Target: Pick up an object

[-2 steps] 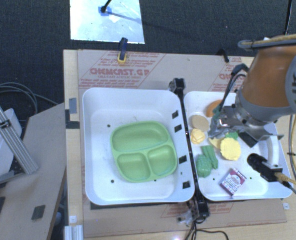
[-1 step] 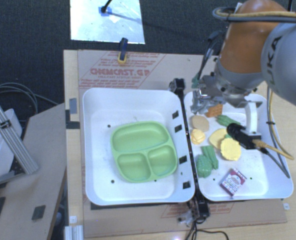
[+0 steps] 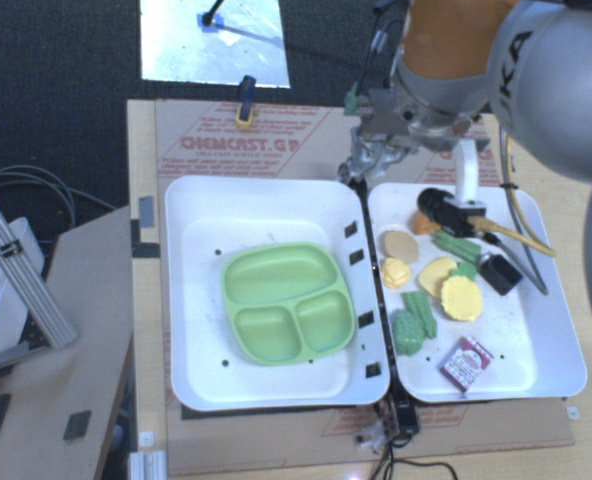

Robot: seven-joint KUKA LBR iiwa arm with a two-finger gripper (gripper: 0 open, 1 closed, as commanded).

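Claw above bins' divider; green tray in left bin.

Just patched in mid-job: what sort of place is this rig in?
Probably a robotics lab bench: two white bins sit on a taped board, with a green divided tray and toy food, and loose cables lie on the floor.

A robotics lab: a grey industrial arm at 2 o'clock reaches over a plywood counter bearing two white bins, loose cables at 9 o'clock.
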